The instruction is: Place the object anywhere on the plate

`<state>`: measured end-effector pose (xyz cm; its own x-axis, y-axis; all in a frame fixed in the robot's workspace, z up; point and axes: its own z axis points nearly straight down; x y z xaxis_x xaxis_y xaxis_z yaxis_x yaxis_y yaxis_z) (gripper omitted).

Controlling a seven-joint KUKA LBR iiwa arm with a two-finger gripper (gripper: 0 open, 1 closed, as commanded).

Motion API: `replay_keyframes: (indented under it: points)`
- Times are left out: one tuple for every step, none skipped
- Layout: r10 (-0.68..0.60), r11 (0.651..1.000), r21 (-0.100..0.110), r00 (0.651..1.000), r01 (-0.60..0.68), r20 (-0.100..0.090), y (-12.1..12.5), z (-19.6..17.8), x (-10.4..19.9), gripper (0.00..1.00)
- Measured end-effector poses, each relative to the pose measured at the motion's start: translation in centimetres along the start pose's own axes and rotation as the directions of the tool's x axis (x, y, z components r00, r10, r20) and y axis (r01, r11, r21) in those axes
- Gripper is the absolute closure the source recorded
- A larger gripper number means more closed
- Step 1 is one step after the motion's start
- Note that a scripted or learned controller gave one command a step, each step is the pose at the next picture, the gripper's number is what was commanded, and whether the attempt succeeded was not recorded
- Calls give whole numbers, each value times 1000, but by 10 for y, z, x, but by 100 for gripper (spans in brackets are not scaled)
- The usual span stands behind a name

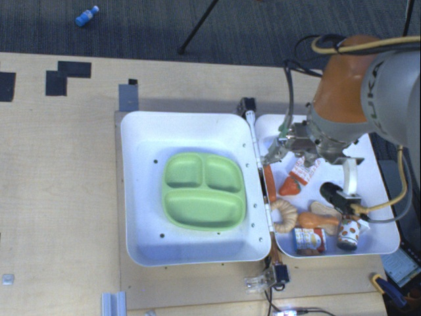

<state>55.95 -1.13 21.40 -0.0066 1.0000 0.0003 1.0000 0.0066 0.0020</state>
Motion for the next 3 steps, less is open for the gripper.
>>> replay_keyframes:
  points:
    - [0, 1000, 0, 1000, 0, 0, 0, 0, 0, 0]
    - [0, 1000, 0, 1000, 0, 0, 0, 0, 0, 0]
    - [0, 1000, 0, 1000, 0, 0, 0, 0, 0, 0]
